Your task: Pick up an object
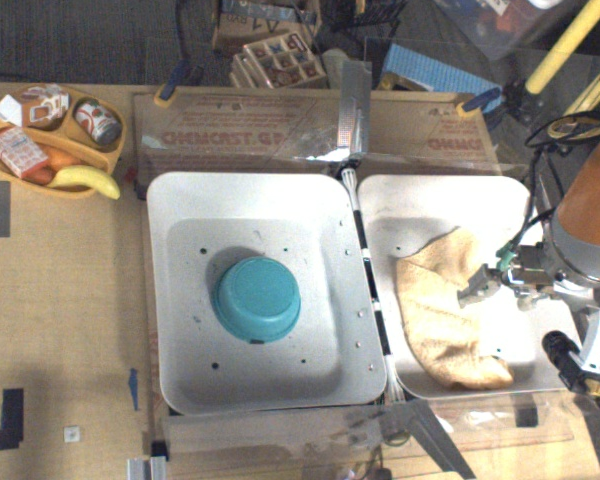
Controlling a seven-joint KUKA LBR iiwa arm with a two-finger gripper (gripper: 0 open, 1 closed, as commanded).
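A teal bowl (pixel 258 298) lies upside down in the middle of the left bin (pixel 180 218). A crumpled tan cloth (pixel 440 313) lies in the right bin (pixel 390 208), spreading from its centre to its near edge. My gripper (pixel 492 280) hangs over the right side of that bin, at the cloth's upper right edge. Whether it touches the cloth cannot be made out.
The grey arm with its orange band (pixel 585 208) comes in from the right over the right bin. A tray of toy food with a banana (pixel 55 143) sits on the bench at far left. Cardboard and clutter lie behind the bins.
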